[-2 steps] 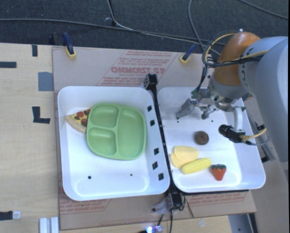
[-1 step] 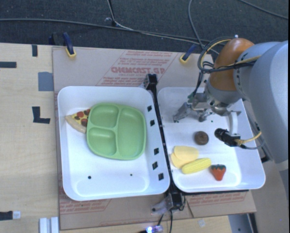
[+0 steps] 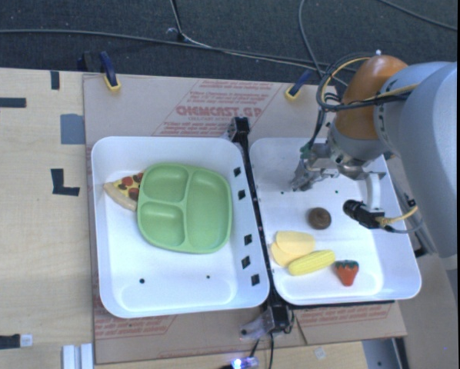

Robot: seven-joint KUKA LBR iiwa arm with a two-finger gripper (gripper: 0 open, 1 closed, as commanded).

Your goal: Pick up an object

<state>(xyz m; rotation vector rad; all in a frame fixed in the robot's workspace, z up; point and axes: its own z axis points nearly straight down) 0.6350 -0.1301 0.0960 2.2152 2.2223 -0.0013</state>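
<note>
In the right bin (image 3: 399,283) lie a small brown round piece (image 3: 318,218), a pale yellow wedge (image 3: 293,244), a yellow corn cob (image 3: 311,263) and a red strawberry (image 3: 347,271). The corn cob touches the wedge's lower edge. My gripper (image 3: 303,177) hangs over the bin's upper left part, above bare white floor. It is a short way up and left of the brown piece and apart from it. Nothing shows in its grasp.
The left bin (image 3: 115,283) holds a green divided plate (image 3: 185,207), with a pizza slice (image 3: 125,191) partly tucked under its left rim. A black divider (image 3: 249,221) separates the bins. The arm's grey body (image 3: 430,152) covers the right bin's far right side.
</note>
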